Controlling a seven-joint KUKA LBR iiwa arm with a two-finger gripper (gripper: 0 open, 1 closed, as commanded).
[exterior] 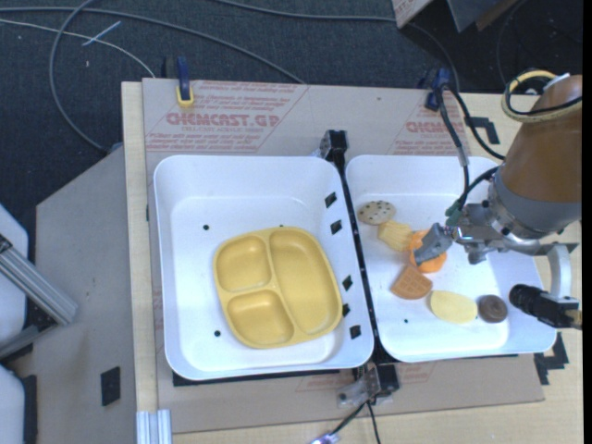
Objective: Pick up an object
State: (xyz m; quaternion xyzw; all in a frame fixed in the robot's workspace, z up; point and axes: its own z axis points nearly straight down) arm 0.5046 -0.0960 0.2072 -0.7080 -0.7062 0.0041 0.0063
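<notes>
The arm is reaching in from 3 o'clock over the right bin (pixel 518 340), and the gripper (pixel 433 246) is hanging low over the cluster of play-food pieces at the bin's centre. Its tip is sitting at or on the orange round piece (pixel 433 259); whether the gripper is spread or pressed together cannot be told at this angle, and no piece is visibly pinched.

To do the step well, the gripper should be centring on one piece only, descending straight and closing across its narrowest width. The orange round piece is lying close to the pale yellow chunk (pixel 396 237) at its 10 o'clock and the orange wedge (pixel 413 285) at its 7 o'clock, so a skewed descent is likely to push neighbours aside.

Count: two white bins on the worktop (pixel 231 118); one yellow divided tray (pixel 276 287) with three compartments in the left bin (pixel 176 248); six pieces in the right bin, adding one speckled cookie (pixel 375 213), one pale yellow oval (pixel 452 306) and one brown disc (pixel 492 309).
</notes>
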